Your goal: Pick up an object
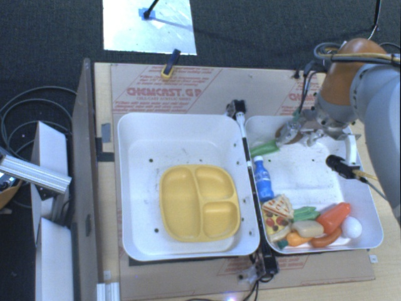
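My gripper (292, 132) hangs low over the back left corner of the right bin (307, 174), at the end of the grey arm with its orange band. A green bean-like piece (264, 148) lies just to its left, by the bin wall. I cannot see anything held. A blue bottle (262, 179) lies along the left wall. At the front sit a pizza slice (277, 211), a green pod (305, 213), an orange-red carrot (333, 216), a beige piece (308, 229) and a white egg (352, 228).
The left bin (144, 162) holds a yellow divided plate (200, 202). A black ridge (245, 149) separates the two bins. A black part with a cable (341, 166) hangs over the right bin's right side. The bare middle of the right bin lies between gripper and toys.
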`<state>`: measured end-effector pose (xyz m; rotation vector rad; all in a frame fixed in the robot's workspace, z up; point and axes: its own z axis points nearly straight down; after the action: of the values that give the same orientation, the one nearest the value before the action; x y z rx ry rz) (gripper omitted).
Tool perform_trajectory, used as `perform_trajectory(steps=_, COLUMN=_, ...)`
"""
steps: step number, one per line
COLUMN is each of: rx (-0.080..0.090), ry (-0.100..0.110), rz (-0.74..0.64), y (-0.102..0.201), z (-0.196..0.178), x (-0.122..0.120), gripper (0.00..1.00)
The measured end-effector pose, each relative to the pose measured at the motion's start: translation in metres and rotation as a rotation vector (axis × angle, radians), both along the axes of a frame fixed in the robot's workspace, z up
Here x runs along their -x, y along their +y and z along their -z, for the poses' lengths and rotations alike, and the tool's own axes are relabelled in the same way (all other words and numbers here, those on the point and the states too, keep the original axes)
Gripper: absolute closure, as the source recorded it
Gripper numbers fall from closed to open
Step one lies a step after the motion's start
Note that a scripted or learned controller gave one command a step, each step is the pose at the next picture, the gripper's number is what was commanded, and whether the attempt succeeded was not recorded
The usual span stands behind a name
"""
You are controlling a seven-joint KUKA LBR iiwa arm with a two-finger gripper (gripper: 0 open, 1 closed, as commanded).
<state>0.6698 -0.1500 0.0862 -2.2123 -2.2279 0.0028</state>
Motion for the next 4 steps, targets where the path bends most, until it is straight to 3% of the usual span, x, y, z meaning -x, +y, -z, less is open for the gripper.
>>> perform_trajectory(steps=1, rx=-0.001, ry=0.002, rz=0.009, y=-0.007, z=0.002, x=0.068, gripper=0.00)
perform_trajectory(steps=2, rx=0.000, ry=-0.002, rz=0.001, y=-0.052, z=0.000, x=-0.001, gripper=0.00)
perform_trajectory(steps=3, rx=-0.001, ry=0.002, rz=0.010, y=-0.057, z=0.002, x=0.078, gripper=0.00)
perform_trajectory(steps=4, rx=0.003, ry=-0.016, rz=-0.002, y=-0.033, z=-0.040, x=-0.004, gripper=0.00)
